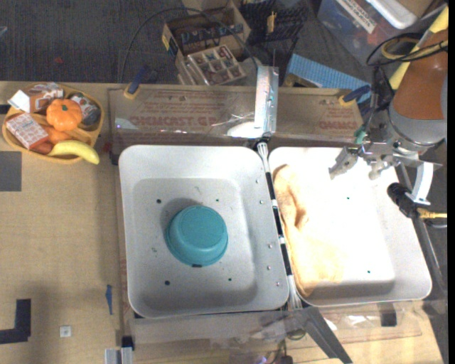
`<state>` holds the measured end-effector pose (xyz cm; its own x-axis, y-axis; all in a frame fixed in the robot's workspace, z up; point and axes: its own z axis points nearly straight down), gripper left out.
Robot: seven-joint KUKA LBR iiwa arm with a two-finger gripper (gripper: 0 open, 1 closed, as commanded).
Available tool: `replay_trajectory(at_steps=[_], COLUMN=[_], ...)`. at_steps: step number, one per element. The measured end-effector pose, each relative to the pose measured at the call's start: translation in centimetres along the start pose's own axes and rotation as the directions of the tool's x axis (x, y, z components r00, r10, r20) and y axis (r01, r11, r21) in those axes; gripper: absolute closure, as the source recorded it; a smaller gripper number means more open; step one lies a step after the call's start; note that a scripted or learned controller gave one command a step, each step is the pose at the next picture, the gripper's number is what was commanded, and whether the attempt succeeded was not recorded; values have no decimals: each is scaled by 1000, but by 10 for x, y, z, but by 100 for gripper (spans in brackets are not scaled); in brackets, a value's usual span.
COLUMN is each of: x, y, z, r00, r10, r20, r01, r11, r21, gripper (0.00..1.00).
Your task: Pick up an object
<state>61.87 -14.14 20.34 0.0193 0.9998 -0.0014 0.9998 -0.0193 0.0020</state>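
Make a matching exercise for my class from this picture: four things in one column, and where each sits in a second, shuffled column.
Things:
1. teal bowl
2. tool
3. banana
4. brown stain

Places:
A. in the wooden dish at the bench's far left
B. above the right bin's far edge
C. in the middle of the left bin
D. along the right bin's left side

Pairs: 1-C, 2-B, 3-A, 4-D

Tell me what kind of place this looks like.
Probably a robotics lab bench for pick-up trials. A robot arm reaches over two white bins, one holding a teal bowl; loose cables and cluttered boxes sit behind.
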Motion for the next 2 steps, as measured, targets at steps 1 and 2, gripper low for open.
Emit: replay_trajectory(at_steps=[1, 2], x=[42, -11], y=[-21, -19], z=[108, 13], r00=[998, 990], r10=[-68, 138], r20=[0, 0], r01=[68, -138], r11=[998, 990], r21=[-3, 0], gripper=[0, 0])
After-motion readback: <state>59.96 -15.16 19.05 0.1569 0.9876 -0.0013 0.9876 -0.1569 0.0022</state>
